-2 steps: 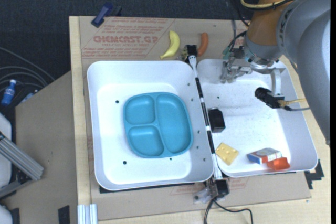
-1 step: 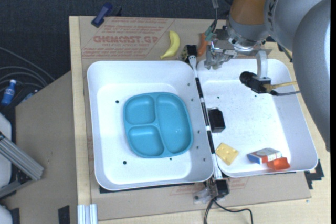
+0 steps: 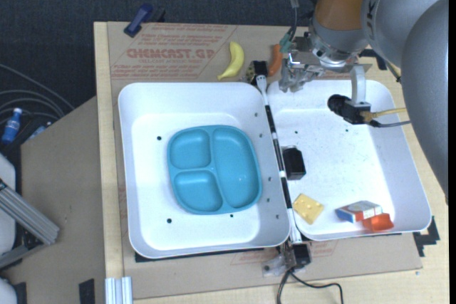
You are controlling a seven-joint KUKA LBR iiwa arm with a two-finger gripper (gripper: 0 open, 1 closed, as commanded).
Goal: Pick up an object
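My gripper (image 3: 293, 79) hangs over the far left corner of the right bin (image 3: 399, 153), close to the divider between the bins. Nothing shows in its grasp. In the same bin's near end lie a yellow cheese wedge (image 3: 308, 208), a small red, white and blue box (image 3: 359, 210) and an orange piece (image 3: 380, 223) touching the box. All three are far from the gripper, towards the front edge. A small black block (image 3: 293, 162) rests beside the divider, midway down the bin.
The left bin (image 3: 142, 117) holds a blue divided plate (image 3: 213, 169). Behind the bins, on the cardboard, lie a yellow banana (image 3: 232, 60) and an orange item (image 3: 276, 53) just left of the gripper. The grey arm (image 3: 413, 25) covers the far right corner.
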